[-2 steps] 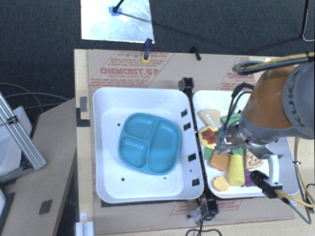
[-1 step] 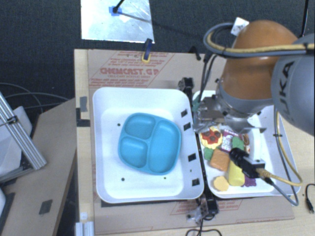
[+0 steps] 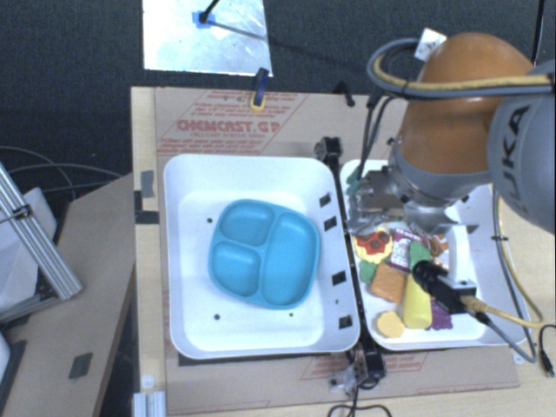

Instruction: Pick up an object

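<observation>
Orange-banded and grey, the arm [image 3: 460, 102] reaches in from the right and bends down over the right bin [image 3: 488, 335], its wrist pointing almost straight down at the bin's upper half. Beneath it sits a heap of small toy pieces. They include a yellow bottle-shaped piece [image 3: 415, 309] standing on end near the front, an orange block [image 3: 389, 283] just left of it, and a round yellow piece [image 3: 389, 324] by the front rim. A red-and-yellow flowery piece [image 3: 373, 244] lies against the left wall, a green piece [image 3: 420, 255] is in the middle, and a scrap of purple [image 3: 442, 321] shows behind the bottle shape. The pieces crowd together, touching one another.

The gripper [image 3: 417, 222] hangs right over the back of this heap, close above the green and flowery pieces. The wrist hides it from above, so I cannot tell whether it is open or closed, nor whether it touches or holds anything.

In the left bin [image 3: 174, 233] a blue divided plate [image 3: 263, 252] lies flat near the middle.
</observation>
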Controlling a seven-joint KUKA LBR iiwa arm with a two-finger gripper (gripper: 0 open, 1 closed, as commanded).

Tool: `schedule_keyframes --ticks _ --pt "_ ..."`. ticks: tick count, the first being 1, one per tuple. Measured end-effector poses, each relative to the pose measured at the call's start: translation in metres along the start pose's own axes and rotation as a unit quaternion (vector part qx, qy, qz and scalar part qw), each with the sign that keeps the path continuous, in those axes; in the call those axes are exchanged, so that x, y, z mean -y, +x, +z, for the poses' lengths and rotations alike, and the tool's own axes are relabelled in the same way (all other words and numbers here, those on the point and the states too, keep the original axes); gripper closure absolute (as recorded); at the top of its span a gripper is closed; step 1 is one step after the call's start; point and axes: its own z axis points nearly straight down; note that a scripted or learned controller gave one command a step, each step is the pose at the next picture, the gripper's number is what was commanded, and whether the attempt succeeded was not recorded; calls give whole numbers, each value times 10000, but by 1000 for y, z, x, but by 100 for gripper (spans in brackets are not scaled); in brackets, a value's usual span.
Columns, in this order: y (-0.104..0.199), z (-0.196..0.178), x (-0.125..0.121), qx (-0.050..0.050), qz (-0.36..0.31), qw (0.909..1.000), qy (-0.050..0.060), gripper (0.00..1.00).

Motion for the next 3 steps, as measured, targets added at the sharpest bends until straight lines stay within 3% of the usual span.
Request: schedule_keyframes --ticks 1,2,3 --pt "72 -124 -61 -25 0 10000 -68 100" --pt "43 129 -19 20 62 9999 102 100" --pt "61 -57 5 -36 19 10000 -73 100"
